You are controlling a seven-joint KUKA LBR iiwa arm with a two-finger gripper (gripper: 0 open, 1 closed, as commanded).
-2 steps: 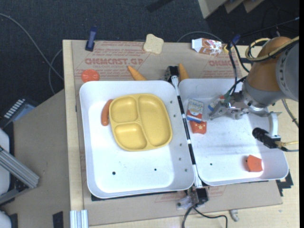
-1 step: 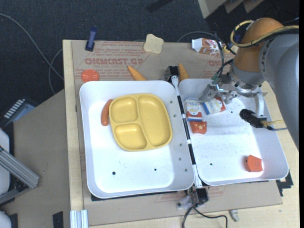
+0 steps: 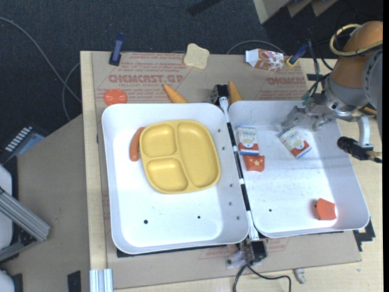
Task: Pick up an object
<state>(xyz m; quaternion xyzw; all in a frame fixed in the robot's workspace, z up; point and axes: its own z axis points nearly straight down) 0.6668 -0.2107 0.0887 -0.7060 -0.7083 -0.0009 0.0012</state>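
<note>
The right bin (image 3: 340, 181) holds a small white-and-red carton (image 3: 294, 142) near its back, a second small carton (image 3: 247, 137) by its left wall, a red packet (image 3: 254, 163) just below that, and an orange block (image 3: 325, 209) at the front right. My gripper (image 3: 304, 118) hangs over the back of the right bin, just above and slightly behind the first carton. Nothing is visibly held in it. The grey arm with its orange band (image 3: 355, 53) comes in from the upper right.
The left bin (image 3: 176, 224) carries a yellow divided plate (image 3: 179, 156) with a sausage (image 3: 134, 145) beside it. On the bench behind the bins lie a bread slice (image 3: 196, 55), two carrots (image 3: 175, 94), a milk carton (image 3: 265, 59), a blue piece (image 3: 116, 49) and an orange disc (image 3: 114, 96).
</note>
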